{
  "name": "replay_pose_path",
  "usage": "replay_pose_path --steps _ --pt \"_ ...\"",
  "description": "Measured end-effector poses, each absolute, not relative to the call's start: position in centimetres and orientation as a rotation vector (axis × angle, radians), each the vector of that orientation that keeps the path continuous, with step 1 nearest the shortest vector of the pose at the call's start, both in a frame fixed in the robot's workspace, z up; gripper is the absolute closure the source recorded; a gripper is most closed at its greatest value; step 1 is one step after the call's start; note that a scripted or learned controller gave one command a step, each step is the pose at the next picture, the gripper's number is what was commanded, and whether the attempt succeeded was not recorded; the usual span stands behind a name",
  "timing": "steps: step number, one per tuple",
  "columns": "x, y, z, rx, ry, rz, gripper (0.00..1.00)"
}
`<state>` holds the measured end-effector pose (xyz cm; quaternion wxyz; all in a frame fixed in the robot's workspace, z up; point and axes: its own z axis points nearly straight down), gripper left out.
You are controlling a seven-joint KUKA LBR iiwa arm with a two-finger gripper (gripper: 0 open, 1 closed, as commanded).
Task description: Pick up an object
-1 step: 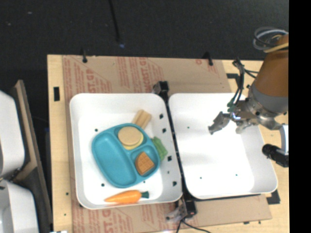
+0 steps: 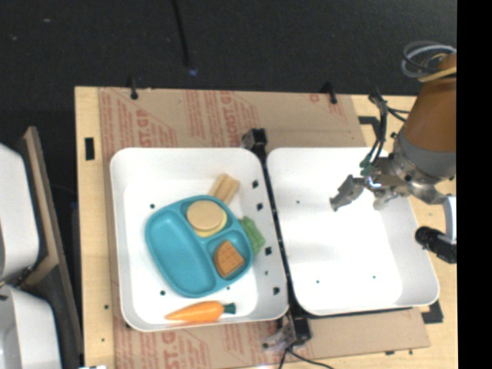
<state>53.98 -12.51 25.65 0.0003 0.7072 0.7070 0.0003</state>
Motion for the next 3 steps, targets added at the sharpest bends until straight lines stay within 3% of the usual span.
replay_pose_path --steps 3 --pt "53.7 -14.2 10.1 2.225 2.223 -0.005 0.0"
